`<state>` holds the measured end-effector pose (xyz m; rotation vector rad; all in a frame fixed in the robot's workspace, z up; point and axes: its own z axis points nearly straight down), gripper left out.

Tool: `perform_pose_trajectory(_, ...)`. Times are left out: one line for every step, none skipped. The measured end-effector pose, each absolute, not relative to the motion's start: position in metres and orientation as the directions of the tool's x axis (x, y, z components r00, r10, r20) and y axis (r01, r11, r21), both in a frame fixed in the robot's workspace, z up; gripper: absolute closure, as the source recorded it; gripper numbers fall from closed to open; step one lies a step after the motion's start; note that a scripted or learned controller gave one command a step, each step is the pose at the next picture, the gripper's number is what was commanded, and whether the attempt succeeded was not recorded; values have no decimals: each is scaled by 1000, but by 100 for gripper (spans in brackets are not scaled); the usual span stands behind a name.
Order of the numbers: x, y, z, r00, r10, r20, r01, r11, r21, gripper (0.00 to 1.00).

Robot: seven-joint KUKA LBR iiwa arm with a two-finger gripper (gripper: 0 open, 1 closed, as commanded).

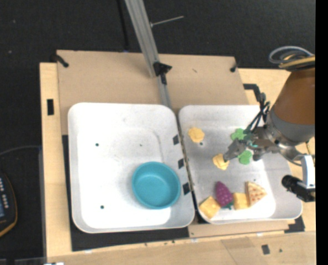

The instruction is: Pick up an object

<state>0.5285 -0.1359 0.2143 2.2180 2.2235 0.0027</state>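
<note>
Bins come first: the left bin (98,148) lies well off to the far side of the jaws and holds a blue bowl (154,184), while the right bin (213,117) lies directly under them. The arm (296,101) leans in over that bin's outer rim, and the gripper (237,150) hangs low above the bin floor; whether its jaws are released or clenched, I cannot tell. A green piece (244,158) sits right at the jaws, too tangled with them to say if it is gripped, and a small yellow piece (220,162) lies just beside them toward the bin's middle. Either looks the likeliest target. A clean pick probably means centring squarely over one piece and dropping straight, so the other is not nudged. Farther off, along the near wall, crowd a pizza slice (255,192), purple grapes (223,194) and a yellow block (210,207); another yellow piece (196,134) sits apart by the divider. Open floor lies behind the jaws toward the far wall.
</note>
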Motion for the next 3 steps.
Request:
perform_pose_trajectory(529,-136,214,-1,1000,1,1000,1,3,0)
perform_pose_trajectory(530,-133,152,1,1000,-1,1000,-1,-5,0)
perform_pose_trajectory(530,-134,101,1,1000,-2,1000,-1,0,0)
